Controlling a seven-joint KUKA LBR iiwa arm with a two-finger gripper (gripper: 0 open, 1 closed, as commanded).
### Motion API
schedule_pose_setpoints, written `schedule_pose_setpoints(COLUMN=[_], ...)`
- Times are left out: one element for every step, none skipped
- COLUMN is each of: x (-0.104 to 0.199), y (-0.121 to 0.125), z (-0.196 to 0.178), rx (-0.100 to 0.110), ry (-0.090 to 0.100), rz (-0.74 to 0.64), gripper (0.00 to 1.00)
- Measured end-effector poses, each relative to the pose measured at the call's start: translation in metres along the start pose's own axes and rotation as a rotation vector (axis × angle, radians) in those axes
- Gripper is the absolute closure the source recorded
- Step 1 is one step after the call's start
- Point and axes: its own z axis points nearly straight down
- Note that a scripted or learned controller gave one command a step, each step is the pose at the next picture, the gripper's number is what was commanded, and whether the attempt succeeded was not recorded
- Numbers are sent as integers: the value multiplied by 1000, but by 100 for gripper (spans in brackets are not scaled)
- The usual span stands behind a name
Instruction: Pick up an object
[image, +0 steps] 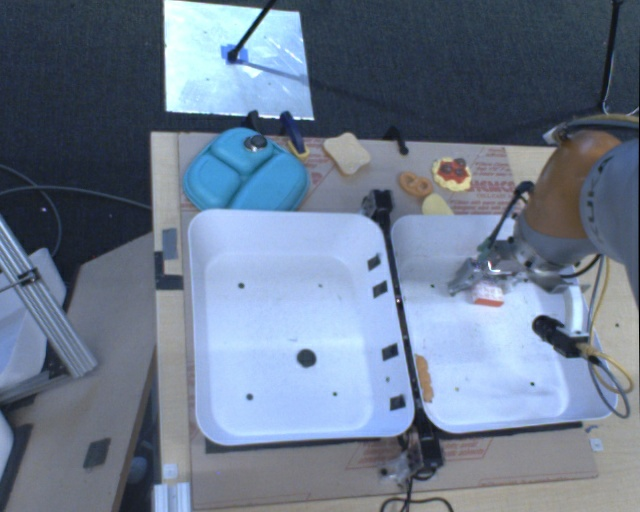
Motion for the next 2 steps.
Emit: schedule_pose_setpoints(x=[-53, 3], y=[56, 56], z=[-1, 0], rx=[-2, 2], ry=[-2, 2], rz=[4, -1], gripper=[0, 0])
